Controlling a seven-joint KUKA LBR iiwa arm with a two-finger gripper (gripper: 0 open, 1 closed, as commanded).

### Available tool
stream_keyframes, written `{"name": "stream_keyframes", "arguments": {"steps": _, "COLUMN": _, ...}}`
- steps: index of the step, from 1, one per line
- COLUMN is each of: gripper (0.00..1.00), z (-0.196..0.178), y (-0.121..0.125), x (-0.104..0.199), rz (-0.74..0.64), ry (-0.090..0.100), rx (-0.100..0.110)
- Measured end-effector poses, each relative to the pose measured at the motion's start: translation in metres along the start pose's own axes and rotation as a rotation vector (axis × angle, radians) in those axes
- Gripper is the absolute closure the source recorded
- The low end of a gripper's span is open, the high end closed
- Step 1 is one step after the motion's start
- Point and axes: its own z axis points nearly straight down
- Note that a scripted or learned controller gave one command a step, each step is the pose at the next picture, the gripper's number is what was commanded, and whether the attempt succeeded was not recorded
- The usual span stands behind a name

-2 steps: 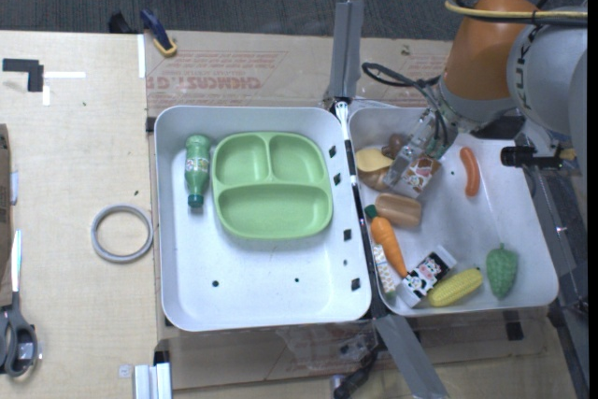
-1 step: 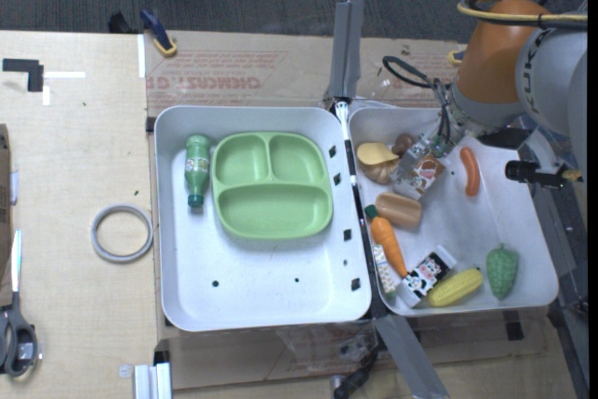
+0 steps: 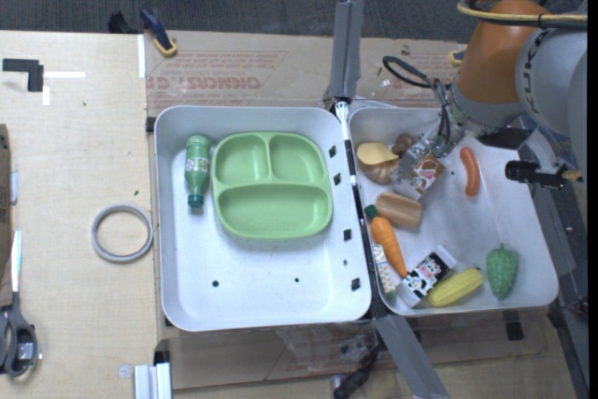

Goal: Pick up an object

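A: where's the gripper [image 3: 425, 156] right now?
B: down in the right bin [image 3: 523, 229], upper-left part, arm [image 3: 523, 61] reaching in from the right. It sits over a small cluster: a beige shell-shaped toy [image 3: 376, 153], a brown rounded piece [image 3: 404, 143] and a clear-wrapped item with red and white print [image 3: 426, 175]

A: open or closed? holding anything?
B: can't tell. Too small and tangled with the clutter under it to make out how it stands. Nothing visibly lifted; everything looks like it lies on the bin floor

A: what else is in that bin?
B: red sausage [image 3: 471, 173] just right of the gripper, apart from it. Tan bread-roll piece [image 3: 399, 210] below the cluster. Carrot [image 3: 389, 245] along the left wall, tilted. Black-and-white carton [image 3: 425, 275] at the lower middle, touching a corn cob [image 3: 455, 287]. Green strawberry-shaped toy [image 3: 502, 272] near the lower right corner

A: left bin [image 3: 252, 294]?
B: green divided plate [image 3: 274, 184] in the upper half, three compartments, nothing in them. Green bottle [image 3: 196, 169] just beside its left edge, lying roughly upright in the view, cap toward the top

A: outside the bins?
B: tape ring [image 3: 122, 233] on the bench left of the left bin, scissors [image 3: 17, 332] at the lower left edge, blue-and-yellow clamp [image 3: 159, 31] at the top of the cardboard
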Motion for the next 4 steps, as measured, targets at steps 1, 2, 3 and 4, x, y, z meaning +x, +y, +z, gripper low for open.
{"name": "stream_keyframes", "arguments": {"steps": 1, "gripper": 1.0, "z": -0.01, "y": 0.0, "x": -0.001, "rz": 0.001, "ry": -0.003, "rx": -0.002}}
{"name": "stream_keyframes", "arguments": {"steps": 2, "gripper": 0.0, "z": -0.012, "y": 0.0, "x": -0.002, "rz": 0.002, "ry": -0.007, "rx": -0.003}}
{"name": "stream_keyframes", "arguments": {"steps": 3, "gripper": 0.0, "z": -0.098, "y": 0.006, "x": 0.05, "rz": -0.014, "ry": 0.001, "rx": 0.0}}
{"name": "stream_keyframes", "arguments": {"steps": 4, "gripper": 0.0, "z": -0.1, "y": -0.048, "x": 0.056, "rz": -0.008, "ry": 0.003, "rx": 0.002}}
